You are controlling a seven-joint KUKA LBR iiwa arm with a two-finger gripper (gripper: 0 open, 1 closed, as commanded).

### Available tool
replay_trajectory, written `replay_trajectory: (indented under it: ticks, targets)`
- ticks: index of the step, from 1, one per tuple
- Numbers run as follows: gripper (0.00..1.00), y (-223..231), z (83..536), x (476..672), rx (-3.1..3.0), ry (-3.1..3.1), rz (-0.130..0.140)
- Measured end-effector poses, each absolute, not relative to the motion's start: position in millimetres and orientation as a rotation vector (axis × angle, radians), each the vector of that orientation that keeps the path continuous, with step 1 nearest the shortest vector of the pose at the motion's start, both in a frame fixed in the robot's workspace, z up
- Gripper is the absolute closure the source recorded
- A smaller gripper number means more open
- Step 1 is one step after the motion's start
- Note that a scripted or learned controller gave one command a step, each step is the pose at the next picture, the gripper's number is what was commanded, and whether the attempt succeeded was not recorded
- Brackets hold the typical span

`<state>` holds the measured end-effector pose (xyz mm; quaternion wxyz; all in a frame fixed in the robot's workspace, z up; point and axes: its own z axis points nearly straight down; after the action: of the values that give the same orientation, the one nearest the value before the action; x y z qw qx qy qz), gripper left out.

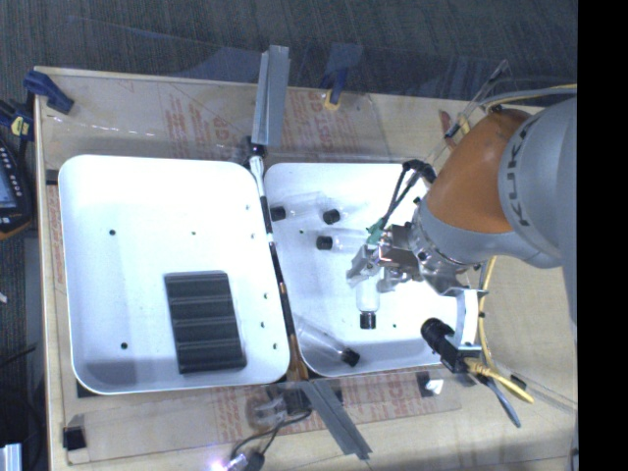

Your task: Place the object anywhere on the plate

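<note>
Arm over the right bin

Gripper (371, 275), grip state unclear, hangs mid-bin (392, 353) above a clear vial (368, 316); the black plate (204, 321) lies near the left bin's (88, 184) front edge.

The two bins (98, 180) are glossy white. In the left one lies a dark grey, almost black plate (203, 322) with ribbed bands running across it. Small clear vials with black caps (331, 215) lie scattered in the right bin (304, 180). The counter (147, 106) is pale tan with faint red printed lettering. The arm (535, 184) is grey with an orange band, and its tool (378, 268) is silvery metal with a green cable.
</note>
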<state>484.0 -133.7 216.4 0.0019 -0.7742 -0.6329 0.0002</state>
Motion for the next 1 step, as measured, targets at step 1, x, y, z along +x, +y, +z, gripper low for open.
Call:
replay_trajectory:
  ticks: [1]
  targets:
    - [1.00,-46.2,190.1,527.8,-2.291,-2.145,0.003]
